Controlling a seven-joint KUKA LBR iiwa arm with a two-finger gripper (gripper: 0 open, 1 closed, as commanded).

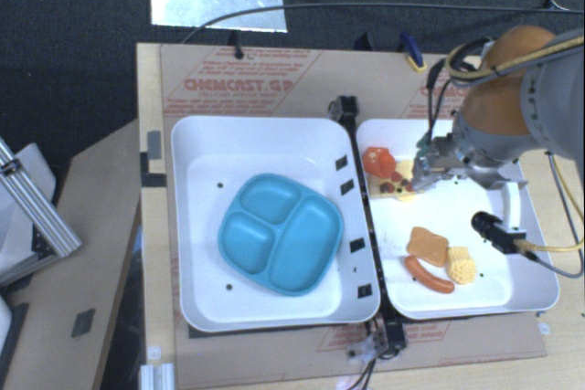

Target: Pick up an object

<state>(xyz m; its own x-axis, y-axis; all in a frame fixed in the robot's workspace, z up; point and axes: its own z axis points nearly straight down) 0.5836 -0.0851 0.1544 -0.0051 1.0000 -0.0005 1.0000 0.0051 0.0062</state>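
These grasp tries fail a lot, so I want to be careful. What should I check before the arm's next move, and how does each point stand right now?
1. Gripper over the right bin: ok, it sits low at the bin's upper left area.
2. A target near the gripper: ok, a red-orange toy and small dark pieces lie just beside it.
3. Something held between the fingers: cannot tell, the wrist hides them.
4. Other items away from the gripper: ok, the tan toast piece, sausage and yellow waffle piece lie nearer the bin's front.
5. Blue divided plate out of the way: ok, it lies in the left bin.
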